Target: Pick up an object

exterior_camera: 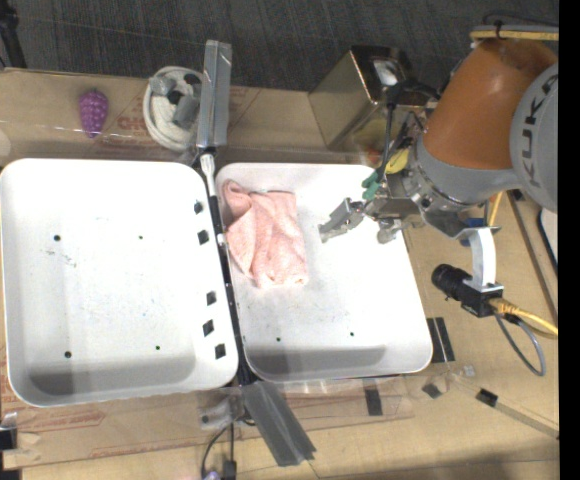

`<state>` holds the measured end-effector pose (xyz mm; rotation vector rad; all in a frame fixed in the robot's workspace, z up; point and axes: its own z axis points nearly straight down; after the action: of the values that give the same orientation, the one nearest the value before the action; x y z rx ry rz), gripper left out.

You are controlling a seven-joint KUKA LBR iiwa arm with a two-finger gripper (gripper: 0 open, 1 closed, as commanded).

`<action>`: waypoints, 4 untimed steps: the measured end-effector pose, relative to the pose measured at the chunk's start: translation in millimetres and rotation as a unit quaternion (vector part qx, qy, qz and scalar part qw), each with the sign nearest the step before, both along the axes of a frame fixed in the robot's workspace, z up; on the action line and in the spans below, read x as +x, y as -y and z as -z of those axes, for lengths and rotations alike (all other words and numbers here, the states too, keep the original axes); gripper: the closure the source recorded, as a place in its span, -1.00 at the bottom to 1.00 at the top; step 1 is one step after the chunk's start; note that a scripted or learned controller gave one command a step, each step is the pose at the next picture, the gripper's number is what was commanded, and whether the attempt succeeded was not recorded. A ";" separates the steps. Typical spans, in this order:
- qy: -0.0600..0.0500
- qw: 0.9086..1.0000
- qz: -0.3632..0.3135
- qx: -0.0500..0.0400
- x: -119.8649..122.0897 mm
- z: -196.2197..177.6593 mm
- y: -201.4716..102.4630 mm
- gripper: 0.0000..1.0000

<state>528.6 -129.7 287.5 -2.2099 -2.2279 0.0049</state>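
Note:
A crumpled pink cloth (264,236) lies in the right bin (370,308), against its left wall near the back. My gripper (338,221) hangs over the same bin, to the right of the cloth and clear of it, pointing left toward it. Nothing sits between its fingers. The orange-banded arm reaches in from the right above the bin's back right corner.
The left bin (100,288) lies beside the right one, with a metal divider (215,268) between them. Behind the bins on the bench are a purple object (93,111), a white cable roll (173,103) and a brown box (355,93).

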 end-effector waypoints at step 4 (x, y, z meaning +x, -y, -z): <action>0.003 0.996 -0.084 -0.001 98.5 184.4 0.6 1.00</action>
<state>627.2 -130.3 103.0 -2.0192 -2.4097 0.0002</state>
